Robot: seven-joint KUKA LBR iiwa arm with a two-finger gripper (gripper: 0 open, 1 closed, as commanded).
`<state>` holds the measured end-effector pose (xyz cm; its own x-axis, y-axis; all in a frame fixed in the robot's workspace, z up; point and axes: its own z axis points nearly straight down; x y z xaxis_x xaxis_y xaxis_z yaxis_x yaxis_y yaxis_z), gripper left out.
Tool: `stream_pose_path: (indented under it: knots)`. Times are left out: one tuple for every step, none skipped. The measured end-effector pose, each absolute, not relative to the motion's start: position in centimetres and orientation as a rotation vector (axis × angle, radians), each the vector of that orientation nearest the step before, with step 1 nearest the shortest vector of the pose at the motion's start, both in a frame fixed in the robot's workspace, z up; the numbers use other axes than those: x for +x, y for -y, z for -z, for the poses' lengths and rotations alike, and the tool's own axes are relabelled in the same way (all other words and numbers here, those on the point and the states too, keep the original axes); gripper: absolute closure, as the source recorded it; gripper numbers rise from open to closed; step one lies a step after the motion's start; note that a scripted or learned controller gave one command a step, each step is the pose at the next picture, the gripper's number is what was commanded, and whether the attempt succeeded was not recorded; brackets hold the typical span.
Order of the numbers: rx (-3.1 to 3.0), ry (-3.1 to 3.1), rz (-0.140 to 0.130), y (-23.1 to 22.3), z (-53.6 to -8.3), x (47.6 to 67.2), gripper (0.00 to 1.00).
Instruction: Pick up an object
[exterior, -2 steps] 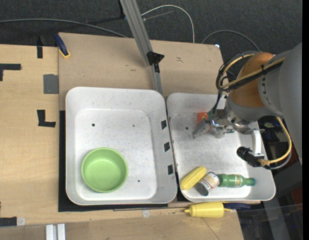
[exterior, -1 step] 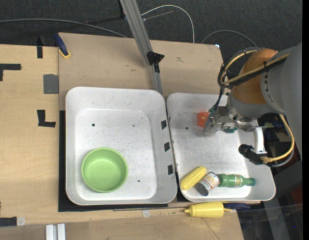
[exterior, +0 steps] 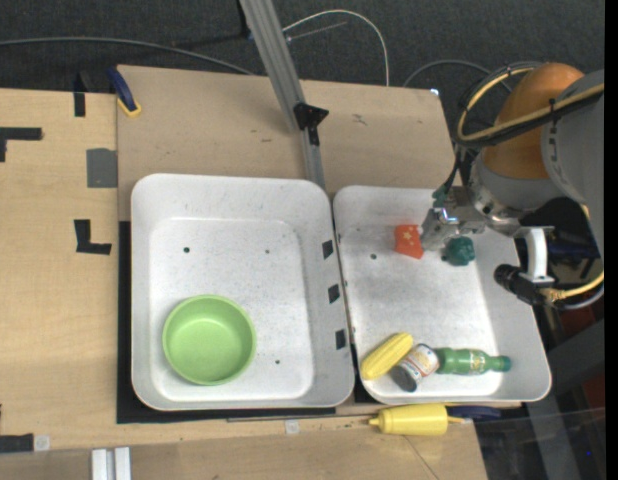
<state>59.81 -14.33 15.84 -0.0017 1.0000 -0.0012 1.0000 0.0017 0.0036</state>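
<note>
No text, label, brand, number or sign can be read. The small can, lying well below the jaws between the yellow object and the green bottle, carries a printed wrapper, but its lettering is too small and blurred to make out. The green bottle shows a paler band at its middle with no readable characters. The yellow bottle, on the bench below the bin's rim, shows none either. The black tape marks on the bench, far left of the jaws, are plain shapes, not letters.
</note>
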Motion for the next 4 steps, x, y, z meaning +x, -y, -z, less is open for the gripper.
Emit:
stream_pose_path:
  knots:
    - [2.216, -2.219, -0.003, 14.9, -21.8, 59.3, 1.0]
    - [2.22, -2.223, 0.003, 14.9, -21.5, 59.3, 1.0]
    - [2.215, -2.229, -0.002, 9.9, -22.6, 59.5, 1.0]
    - [2.216, -2.23, 0.0, 5.1, -23.1, 58.8, 1.0]
